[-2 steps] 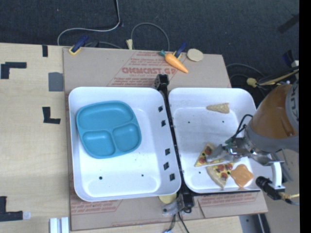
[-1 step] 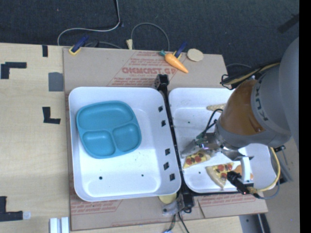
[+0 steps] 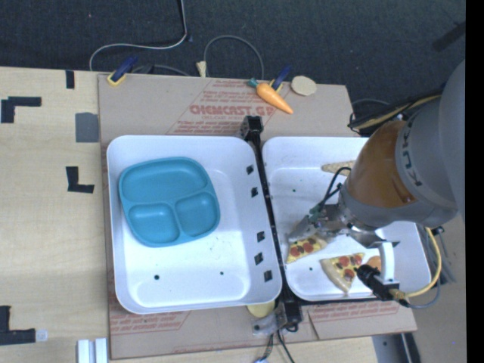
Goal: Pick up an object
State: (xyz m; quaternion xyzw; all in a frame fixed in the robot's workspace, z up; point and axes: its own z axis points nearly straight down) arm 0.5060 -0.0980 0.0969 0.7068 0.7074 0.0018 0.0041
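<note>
My gripper point(image 3: 316, 222) reaches down into the right bin point(image 3: 296, 159), near its left wall. Just below its tip lies a pizza slice point(image 3: 304, 247) on the bin floor, close to or touching it; I cannot tell which. A second pizza slice point(image 3: 342, 268) lies by the bin's front edge, to the right of the first. A pale beige piece point(image 3: 336, 166) pokes out from under the arm at the back of the same bin. The arm hides much of the bin's right half.
The left bin point(image 3: 128, 278) holds a blue divided plate point(image 3: 169, 200) in its back left part. Behind the bins, on the cardboard, lie a toy carrot point(image 3: 274, 98) and a beige disc point(image 3: 304, 86). A black divider point(image 3: 259, 195) runs between the bins.
</note>
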